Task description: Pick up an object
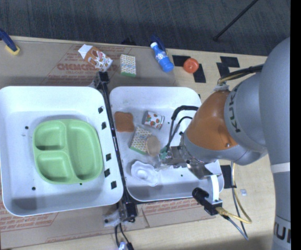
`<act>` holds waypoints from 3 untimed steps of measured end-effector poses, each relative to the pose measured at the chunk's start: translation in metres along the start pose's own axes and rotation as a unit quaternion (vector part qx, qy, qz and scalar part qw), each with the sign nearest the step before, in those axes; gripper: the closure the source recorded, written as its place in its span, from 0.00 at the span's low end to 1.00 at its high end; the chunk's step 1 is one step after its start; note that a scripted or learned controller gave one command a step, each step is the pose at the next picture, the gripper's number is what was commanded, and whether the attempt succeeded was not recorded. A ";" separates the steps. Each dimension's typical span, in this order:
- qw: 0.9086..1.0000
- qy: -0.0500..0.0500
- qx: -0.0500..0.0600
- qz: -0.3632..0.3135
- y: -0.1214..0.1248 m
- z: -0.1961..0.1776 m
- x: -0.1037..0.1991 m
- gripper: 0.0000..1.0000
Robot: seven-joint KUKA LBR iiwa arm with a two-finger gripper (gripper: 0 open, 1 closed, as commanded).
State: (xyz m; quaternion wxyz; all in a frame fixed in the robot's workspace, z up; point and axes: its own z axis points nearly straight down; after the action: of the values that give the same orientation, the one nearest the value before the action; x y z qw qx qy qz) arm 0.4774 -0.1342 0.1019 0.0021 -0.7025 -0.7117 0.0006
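Gripper (167, 158) sits low in the right bin (192, 95), and honestly I can't tell how it's set or if it's got anything. Closest candidates: white crumpled thing (144, 172) at about 8 o'clock from it, green patterned packet (139, 138) at 10, long axis running 1-to-7. Also one brown block (123, 121) and one small printed cup (153, 120). Left bin (7, 139): one green tray (67, 151).

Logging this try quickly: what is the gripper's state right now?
Gripper: low in the right white bin, beside the small white object; open or shut cannot be told.
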 end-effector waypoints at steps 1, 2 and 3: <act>1.000 -0.002 -0.003 0.003 0.068 -0.143 0.000 1.00; 1.000 -0.001 0.000 0.004 0.033 -0.127 -0.013 1.00; 1.000 -0.001 0.000 0.003 -0.001 -0.131 0.019 1.00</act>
State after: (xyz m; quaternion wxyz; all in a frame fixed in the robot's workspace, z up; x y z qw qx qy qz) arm 0.4762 -0.1156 0.2327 0.0011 -0.7045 -0.7097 0.0009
